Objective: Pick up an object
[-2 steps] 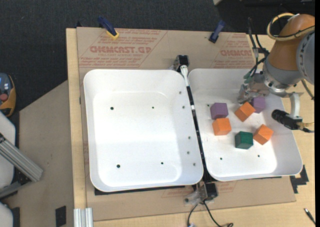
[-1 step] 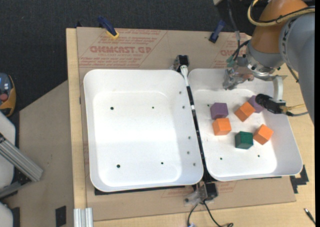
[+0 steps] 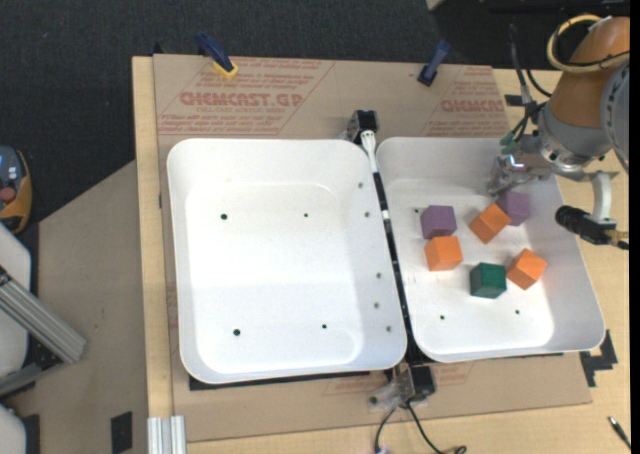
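The end effector [image 3: 507, 174] hung low over the right bin's [image 3: 570, 327] far side, just beside a purple block [image 3: 517, 206]; how wide it stood I cannot tell, and nothing showed in its hold. All six blocks lay clustered there, another purple block [image 3: 437, 221] among them, so the arm likely hovered to choose one.

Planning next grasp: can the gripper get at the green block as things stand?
Probably yes. The green block lies top-exposed in the right bin, but an orange block sits close beside it, crowding that side. The gripper is near the far rim.
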